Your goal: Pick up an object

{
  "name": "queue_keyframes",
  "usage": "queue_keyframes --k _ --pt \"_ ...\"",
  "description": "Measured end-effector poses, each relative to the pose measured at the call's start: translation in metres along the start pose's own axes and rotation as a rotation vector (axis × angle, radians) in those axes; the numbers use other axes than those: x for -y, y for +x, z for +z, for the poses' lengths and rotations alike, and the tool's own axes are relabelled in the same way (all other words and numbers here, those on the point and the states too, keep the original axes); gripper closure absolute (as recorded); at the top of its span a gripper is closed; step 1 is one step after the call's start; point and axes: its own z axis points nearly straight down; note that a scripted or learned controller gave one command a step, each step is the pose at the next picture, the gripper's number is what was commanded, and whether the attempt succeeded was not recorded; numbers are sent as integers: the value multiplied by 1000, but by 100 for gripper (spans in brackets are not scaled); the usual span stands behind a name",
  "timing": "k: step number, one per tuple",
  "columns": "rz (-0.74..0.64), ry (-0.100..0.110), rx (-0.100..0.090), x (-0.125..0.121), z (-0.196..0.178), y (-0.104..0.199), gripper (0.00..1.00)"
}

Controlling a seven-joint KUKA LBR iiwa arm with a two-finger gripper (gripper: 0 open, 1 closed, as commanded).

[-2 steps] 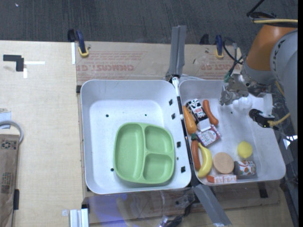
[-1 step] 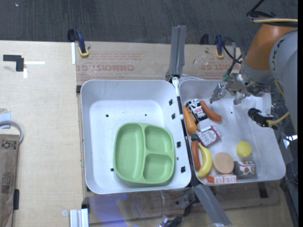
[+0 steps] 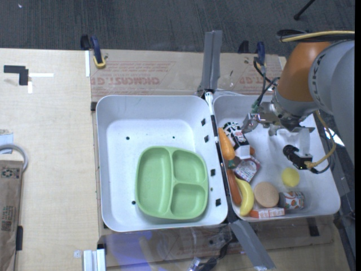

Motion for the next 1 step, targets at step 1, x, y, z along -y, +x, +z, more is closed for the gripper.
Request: queue_keyframes --k 1 --pt "-237 12 -17 -39 7 -63 0"
